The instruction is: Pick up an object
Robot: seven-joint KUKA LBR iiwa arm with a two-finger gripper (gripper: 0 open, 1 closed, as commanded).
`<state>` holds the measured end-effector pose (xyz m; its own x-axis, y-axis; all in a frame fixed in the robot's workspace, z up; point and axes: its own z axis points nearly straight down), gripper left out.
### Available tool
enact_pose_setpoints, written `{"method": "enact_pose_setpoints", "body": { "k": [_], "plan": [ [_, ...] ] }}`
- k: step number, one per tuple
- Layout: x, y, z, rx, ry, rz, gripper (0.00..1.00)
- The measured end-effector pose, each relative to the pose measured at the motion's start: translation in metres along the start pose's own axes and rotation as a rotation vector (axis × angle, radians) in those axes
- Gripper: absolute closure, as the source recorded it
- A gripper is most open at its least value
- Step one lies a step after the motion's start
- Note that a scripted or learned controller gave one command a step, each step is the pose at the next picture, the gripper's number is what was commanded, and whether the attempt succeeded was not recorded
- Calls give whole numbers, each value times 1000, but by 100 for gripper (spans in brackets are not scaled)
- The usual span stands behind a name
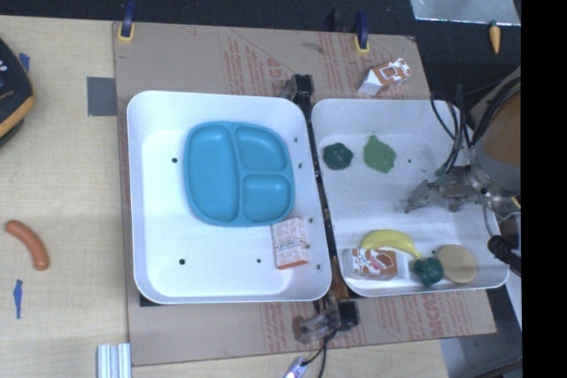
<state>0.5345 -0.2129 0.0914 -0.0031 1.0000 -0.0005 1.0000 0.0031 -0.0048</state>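
Nearest us, along the front wall of the right bin [496,283], we find a row of small toys: a red-and-white packet [373,263], a yellow banana [390,242] just behind it, a dark green lump [429,272] and a tan disc [458,262]. We judge all of these light and stiff, likely plastic; the banana looks smooth and curved, so we would pinch it across its middle, where it is thickest. Farther back, the gripper [425,195] hovers over bare bin floor, its fingers spread apart and holding nothing. Beyond it lie a dark green piece [337,157] and a lighter green leaf [380,154], which is flat and probably hard to nip. In the left bin [142,190] a blue divided plate [239,173] sits behind a small packet [290,242].
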Motion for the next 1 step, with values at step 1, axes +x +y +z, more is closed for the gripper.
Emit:
{"method": "enact_pose_setpoints", "body": {
  "k": [1],
  "plan": [
    [36, 70, -1, -3, 0, -3, 0]
  ]
}}
